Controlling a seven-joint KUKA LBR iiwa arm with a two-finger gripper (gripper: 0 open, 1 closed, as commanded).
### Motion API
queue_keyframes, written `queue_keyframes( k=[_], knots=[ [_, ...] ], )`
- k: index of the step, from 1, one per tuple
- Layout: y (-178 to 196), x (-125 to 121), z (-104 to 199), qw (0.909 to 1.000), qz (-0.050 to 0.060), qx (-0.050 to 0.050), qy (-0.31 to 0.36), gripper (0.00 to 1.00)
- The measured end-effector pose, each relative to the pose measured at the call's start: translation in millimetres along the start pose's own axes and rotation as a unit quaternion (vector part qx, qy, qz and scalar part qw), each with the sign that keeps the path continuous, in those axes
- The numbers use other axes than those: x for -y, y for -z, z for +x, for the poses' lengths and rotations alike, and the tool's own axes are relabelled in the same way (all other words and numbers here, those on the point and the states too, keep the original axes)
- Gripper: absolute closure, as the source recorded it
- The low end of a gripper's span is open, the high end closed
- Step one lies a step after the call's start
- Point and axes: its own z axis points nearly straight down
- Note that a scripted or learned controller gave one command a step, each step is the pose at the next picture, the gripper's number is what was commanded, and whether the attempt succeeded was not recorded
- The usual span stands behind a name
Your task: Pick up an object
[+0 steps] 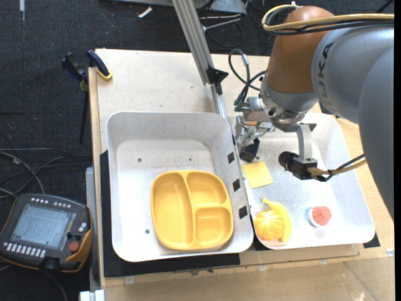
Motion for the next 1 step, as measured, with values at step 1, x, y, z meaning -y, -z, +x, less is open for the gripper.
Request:
queue_keyframes(
  k=[1],
  knots=[
    [3.9, -16.0, 47.1, 1.0, -0.002, 0.0, 0.0, 1.0]
  ],
)
